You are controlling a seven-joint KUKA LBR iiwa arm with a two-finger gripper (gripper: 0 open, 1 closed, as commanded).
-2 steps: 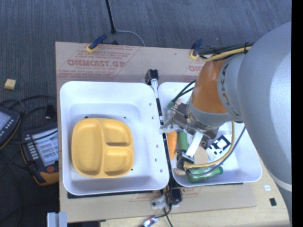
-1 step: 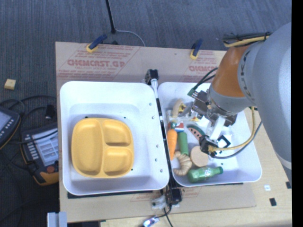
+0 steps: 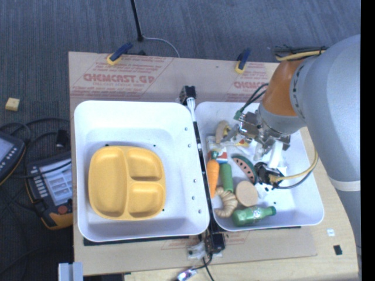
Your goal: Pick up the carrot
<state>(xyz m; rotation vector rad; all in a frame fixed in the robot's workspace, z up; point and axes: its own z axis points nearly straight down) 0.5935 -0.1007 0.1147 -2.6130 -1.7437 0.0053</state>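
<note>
The carrot (image 3: 213,172) lies in the right bin (image 3: 304,212), close against its left wall, long axis running roughly from the far edge toward the near edge. The gripper (image 3: 258,138) hangs over the bin's far middle, to the carrot's right and further back. Whether it is released or clenched cannot be told. A green cucumber (image 3: 227,180) lies just beside the carrot; a bottle (image 3: 253,215) lies near the near edge.

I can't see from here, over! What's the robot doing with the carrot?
End effector over right bin, above the toys. Carrot lying by the bin's left wall, untouched. Green cucumber right beside it, crowding.
</note>
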